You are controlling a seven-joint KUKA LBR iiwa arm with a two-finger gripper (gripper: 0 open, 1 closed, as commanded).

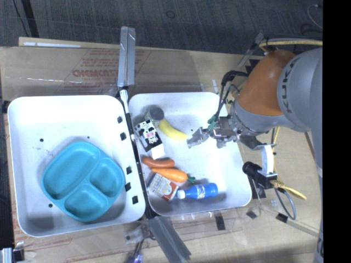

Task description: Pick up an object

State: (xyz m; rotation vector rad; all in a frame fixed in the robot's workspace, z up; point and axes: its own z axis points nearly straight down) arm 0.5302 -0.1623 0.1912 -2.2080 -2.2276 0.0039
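At the frame's centre-right, the gripper [200, 136] hangs over the right bin [230, 193] with nothing between its fingers; whether they stand open or closed I cannot tell. Left of it lie a banana [171, 131], a carrot [170, 175] and a blue bottle [198, 192] along the lower edge. Lower left, the left bin [33, 114] holds a blue divided tray [83, 180].

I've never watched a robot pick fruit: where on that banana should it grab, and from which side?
Probably across the middle of the banana, coming straight down from above. It lies flat on the right bin's floor, a slim curved shape, with bare floor along its right side; the black-and-white box crowds its left end, so the fingers should straddle its narrow width.
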